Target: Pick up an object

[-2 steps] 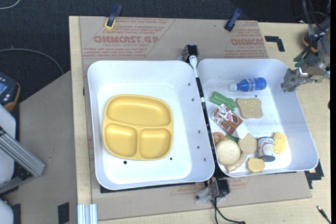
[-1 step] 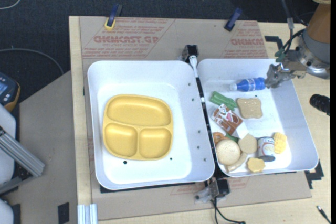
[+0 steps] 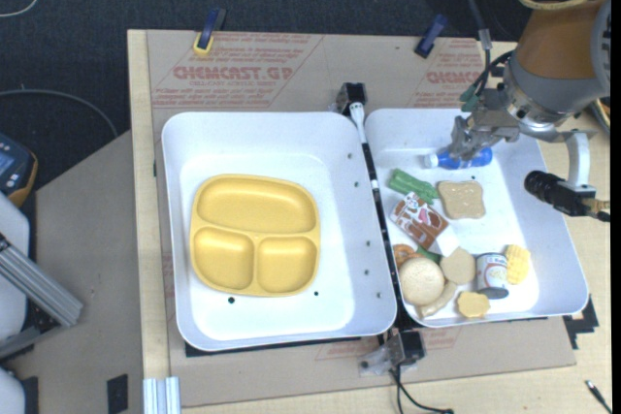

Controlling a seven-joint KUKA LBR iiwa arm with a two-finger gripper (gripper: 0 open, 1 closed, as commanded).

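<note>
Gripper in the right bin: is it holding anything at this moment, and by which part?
Cannot be told. The gripper sits low over a blue object at the back of the right bin, but no grasp is visible.

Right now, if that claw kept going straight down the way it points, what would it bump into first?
Most likely the small blue object lying right under the gripper in the right bin, though height is hard to judge.

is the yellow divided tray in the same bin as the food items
No, the yellow divided tray lies alone in the left bin, while the food items are piled in the right bin.
</note>
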